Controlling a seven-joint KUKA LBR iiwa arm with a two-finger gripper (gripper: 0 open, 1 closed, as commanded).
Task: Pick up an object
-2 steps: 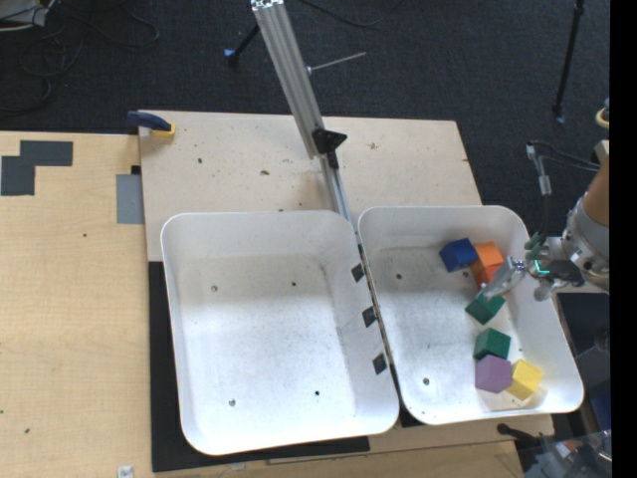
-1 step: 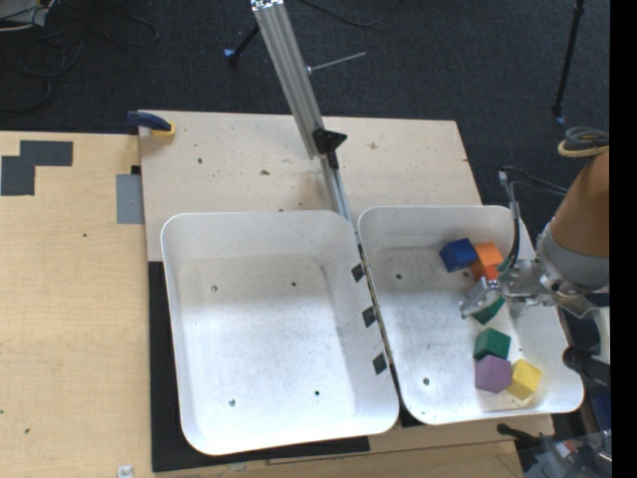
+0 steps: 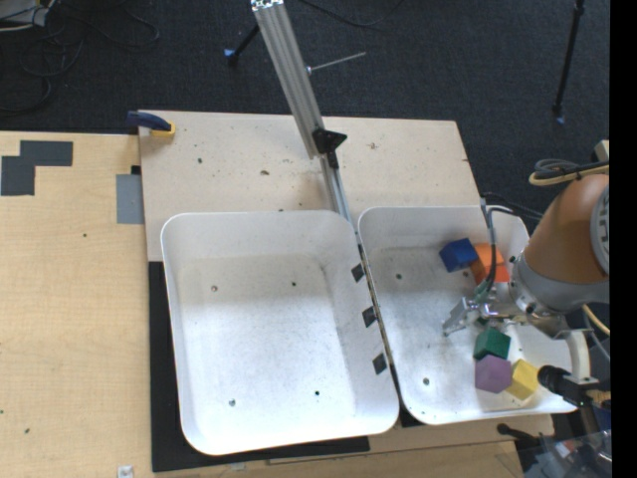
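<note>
In the right bin [image 3: 418,386] lie several small blocks: a blue one [image 3: 458,255], an orange one [image 3: 487,263] beside it, a green one [image 3: 492,345], a purple one [image 3: 492,373] and a yellow one [image 3: 523,380]. My gripper [image 3: 468,317] hangs low in this bin, left of the green block and below the blue one. Its metal fingers point left and down toward the bin floor, with nothing visible between them. The arm's orange band [image 3: 567,237] rises at the right edge.
The left bin [image 3: 189,267] sits beside the right one, split from it by a rim with black clips. A slanted aluminium pole [image 3: 294,78] stands behind the bins. A yellow and blue tool [image 3: 151,122] lies at the bench's far left corner.
</note>
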